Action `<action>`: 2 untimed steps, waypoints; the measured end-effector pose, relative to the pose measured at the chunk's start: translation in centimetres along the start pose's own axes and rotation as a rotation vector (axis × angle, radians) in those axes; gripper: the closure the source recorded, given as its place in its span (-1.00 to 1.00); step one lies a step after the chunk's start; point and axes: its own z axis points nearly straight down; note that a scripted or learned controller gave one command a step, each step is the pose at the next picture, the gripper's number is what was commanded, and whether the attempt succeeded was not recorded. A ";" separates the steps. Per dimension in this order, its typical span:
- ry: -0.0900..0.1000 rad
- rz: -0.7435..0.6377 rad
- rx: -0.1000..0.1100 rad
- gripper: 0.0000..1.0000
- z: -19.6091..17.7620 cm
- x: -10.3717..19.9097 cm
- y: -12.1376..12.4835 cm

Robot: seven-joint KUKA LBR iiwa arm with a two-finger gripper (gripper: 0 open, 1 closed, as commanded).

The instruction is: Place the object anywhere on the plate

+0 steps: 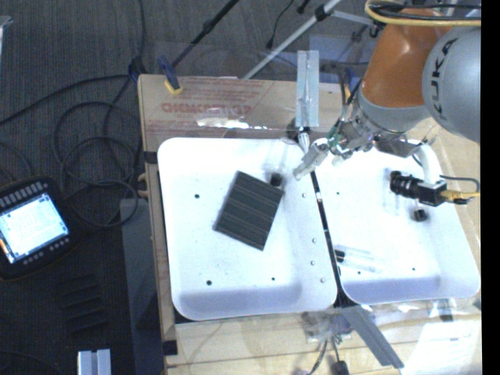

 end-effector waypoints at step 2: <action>0.000 -0.556 0.000 -1.00 2.7 6.9 2.8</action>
